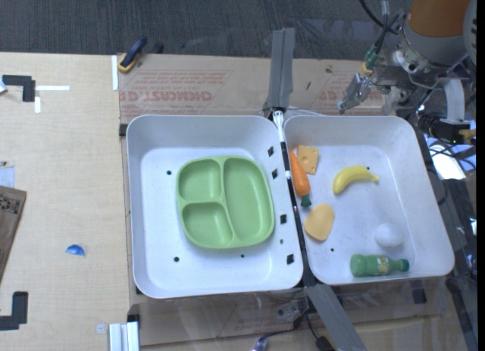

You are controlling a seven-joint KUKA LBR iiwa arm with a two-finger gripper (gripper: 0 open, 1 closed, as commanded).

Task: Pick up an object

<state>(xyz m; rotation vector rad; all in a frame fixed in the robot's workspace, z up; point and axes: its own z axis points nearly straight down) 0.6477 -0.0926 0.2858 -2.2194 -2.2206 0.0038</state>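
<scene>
Left bin (144,190): one green divided plate (226,202), lying flat near the middle.

Right bin (424,190): yellow banana (355,178) near the centre; orange carrot (300,178) along the left wall; cheese wedge (308,158) just above the carrot; tan chip (320,222) below it; white ball (388,234) toward the lower right; green bottle (379,265) on its side by the front wall.

Gripper (356,98): above the right bin's back rim, apart from all items, holding nothing; width of its claw cannot be told.
</scene>
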